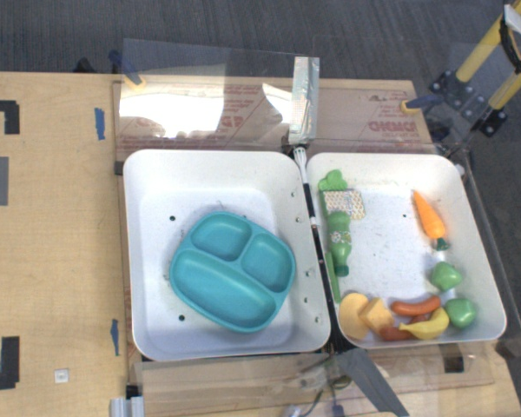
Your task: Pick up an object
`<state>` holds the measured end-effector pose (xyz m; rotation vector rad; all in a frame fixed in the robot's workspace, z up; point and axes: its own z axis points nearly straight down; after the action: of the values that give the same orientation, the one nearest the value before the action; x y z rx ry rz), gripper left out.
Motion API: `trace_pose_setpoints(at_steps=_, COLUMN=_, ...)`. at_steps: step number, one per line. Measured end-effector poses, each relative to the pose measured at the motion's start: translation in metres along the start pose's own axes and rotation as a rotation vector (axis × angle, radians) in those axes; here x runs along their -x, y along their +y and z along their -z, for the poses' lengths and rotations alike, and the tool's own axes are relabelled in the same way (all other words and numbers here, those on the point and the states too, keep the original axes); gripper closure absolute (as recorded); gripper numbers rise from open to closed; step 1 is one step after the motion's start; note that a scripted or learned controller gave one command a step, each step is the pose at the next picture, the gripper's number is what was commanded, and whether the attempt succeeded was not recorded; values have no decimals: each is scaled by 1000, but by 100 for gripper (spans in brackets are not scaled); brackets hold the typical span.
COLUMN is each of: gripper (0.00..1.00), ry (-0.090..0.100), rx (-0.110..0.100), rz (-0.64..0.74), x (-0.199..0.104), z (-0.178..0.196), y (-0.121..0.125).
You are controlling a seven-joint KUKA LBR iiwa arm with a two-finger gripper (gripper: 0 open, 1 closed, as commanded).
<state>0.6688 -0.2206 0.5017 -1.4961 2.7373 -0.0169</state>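
The right bin (478,233) holds several toy foods. An orange carrot (429,215) lies near its right wall. Below the carrot are a green fruit (445,276) and a second green one (461,313). Along the front lie a red chili (415,306), a yellow banana (425,325) and a yellow-orange piece (358,314). A green vegetable (337,233) stretches along the left wall, with a small patterned square (343,203) beside it. In the left bin (148,198) sits a teal divided plate (233,270).
A clear plastic sheet (208,94) and a silvery upright strip (304,98) stand behind the bins on brown cardboard. A yellow and black frame (491,46) rises at the top right. The wooden bench (43,259) extends to the left.
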Motion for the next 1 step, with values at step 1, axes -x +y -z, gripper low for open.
trace_pose_setpoints(at_steps=1, gripper=100, ry=-8, rx=-10, rz=-1, x=2, z=14, y=0)
